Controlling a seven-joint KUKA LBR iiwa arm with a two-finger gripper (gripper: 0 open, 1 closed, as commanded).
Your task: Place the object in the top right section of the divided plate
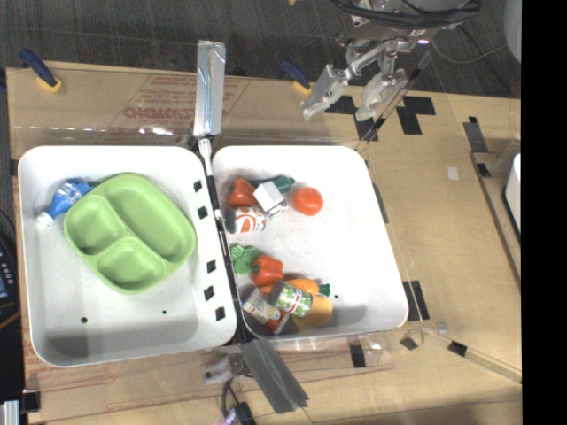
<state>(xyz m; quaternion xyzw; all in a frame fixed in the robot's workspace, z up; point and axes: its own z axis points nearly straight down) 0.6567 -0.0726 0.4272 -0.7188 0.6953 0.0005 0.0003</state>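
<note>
A green divided plate (131, 229) lies in the left bin (53, 326), its three sections bare. The right bin (372, 264) holds several small toy foods: an orange ball (307, 201), a white box (269, 197), a red-and-white piece (249, 222), a carrot-like piece (261, 268) and a pile of packets (292, 304) by the front wall. My gripper (344, 103) hangs above the bench just beyond the right bin's back edge. It stands open, with nothing between its fingers.
A blue crumpled item (64, 197) sits beside the plate at the left bin's back left. A metal bar (209, 91) rises at the divider between the bins. Black tape marks (416, 113) and cables lie on the bench to the right.
</note>
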